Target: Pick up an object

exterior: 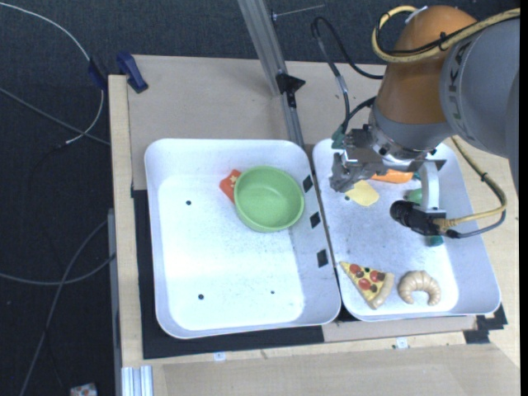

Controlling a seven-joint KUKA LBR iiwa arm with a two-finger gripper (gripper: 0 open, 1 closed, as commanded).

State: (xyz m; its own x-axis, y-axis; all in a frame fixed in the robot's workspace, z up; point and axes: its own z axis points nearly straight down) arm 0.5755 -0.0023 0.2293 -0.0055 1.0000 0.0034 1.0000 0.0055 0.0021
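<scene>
My gripper (350,174) hangs over the far left part of the right bin (388,246), under the orange-banded wrist. A pale yellow piece (364,194) lies just below and right of it, partly under it. An orange carrot-like stick (396,176) pokes out from behind the wrist. A slice of toy pizza (367,282) and a toy croissant (419,287) lie near the bin's front edge. I see nothing held in the gripper.
The left bin (214,262) holds a green bowl (268,198) with a red piece (228,184) tucked behind it. A small green object (415,195) sits beside a black fitting with a yellow cable (419,217). A metal pole (268,44) rises between the bins.
</scene>
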